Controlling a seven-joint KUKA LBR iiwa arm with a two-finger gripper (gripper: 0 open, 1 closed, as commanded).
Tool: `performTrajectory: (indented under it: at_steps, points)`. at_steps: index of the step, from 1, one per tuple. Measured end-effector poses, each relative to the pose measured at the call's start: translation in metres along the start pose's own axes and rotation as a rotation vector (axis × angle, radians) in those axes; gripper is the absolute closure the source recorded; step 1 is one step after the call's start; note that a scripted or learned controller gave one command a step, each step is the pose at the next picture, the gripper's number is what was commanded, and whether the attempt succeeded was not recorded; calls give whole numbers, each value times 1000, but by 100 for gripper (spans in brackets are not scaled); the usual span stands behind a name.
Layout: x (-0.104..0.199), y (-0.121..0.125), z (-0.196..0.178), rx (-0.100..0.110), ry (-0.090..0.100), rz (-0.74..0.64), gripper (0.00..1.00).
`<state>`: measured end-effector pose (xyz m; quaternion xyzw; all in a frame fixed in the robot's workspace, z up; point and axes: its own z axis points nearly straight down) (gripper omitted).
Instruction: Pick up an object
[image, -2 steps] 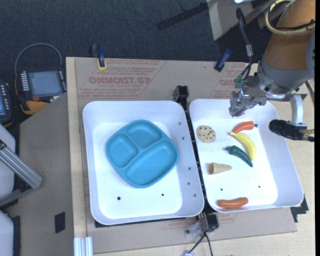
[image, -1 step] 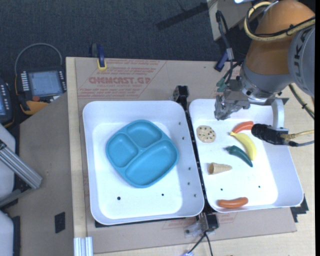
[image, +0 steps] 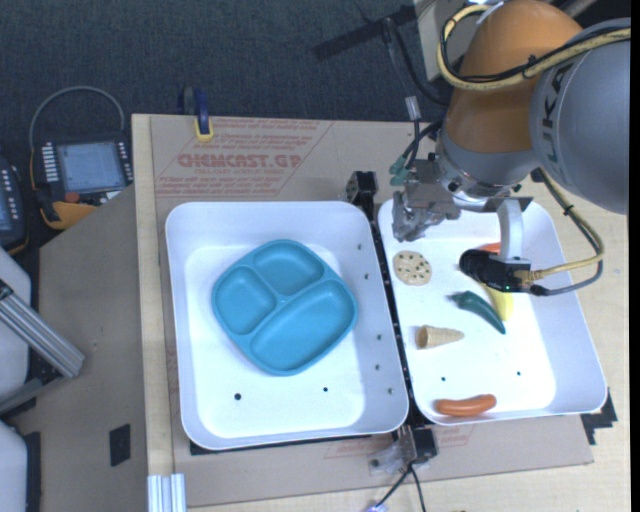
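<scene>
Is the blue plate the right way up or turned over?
Right way up: the plate shows its three hollow compartments facing upward.

Blue divided plate (image: 284, 305) in left bin (image: 190, 330), handheld screen (image: 88, 166) beyond the bench

The arm (image: 560, 110) is a thick, rounded grey casing with 1 broad orange band above the wrist and part of dark lettering on the grey shell at the right. Black and pale yellow cables loop over the orange dome and trail down past the wrist. Below the band sits a grey metal collar, then the gripper (image: 410, 228), dull grey metal with blocky parts
</scene>
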<state>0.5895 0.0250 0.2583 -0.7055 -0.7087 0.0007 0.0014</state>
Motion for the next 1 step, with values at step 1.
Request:
performTrajectory:
  at_steps: [1]
  points:
    - [53,0,23,2,-1,1,100]
